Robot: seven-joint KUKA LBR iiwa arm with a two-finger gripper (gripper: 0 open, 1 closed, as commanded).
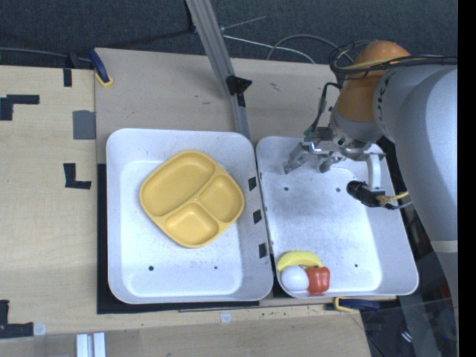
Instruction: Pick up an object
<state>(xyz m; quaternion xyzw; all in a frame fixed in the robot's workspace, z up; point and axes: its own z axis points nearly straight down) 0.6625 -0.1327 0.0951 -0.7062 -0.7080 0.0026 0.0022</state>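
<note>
Light wooden bench [44, 222] under a dark carpeted floor strip along the top, black tape marks scattered over the left of the wood. No brand, label or readable writing anywhere in view.

Two shallow white bins side by side: left bin [123, 274], right bin [387, 274], rims touching down the middle. A grey metal pole [212, 39] slanting down from the top edge toward the gap between them.

Grey arm [439, 147] reaching in from the right, orange band [364, 84] just above the wrist, wrist bent down over the far end of the right bin. Gripper [309, 160] poised over the far left part of that bin, its two fingers [292, 162] spread apart, nothing between them. Black cables looping behind the wrist.

In the left bin, a yellow three-compartment plate [192, 198] lying flat near the middle, turned at a slant.

In the right bin's near left corner, well apart from the gripper: a yellow curved piece [299, 258], just below it a white ball [295, 279], and a small red object [319, 279] touching the ball's right side.
</note>
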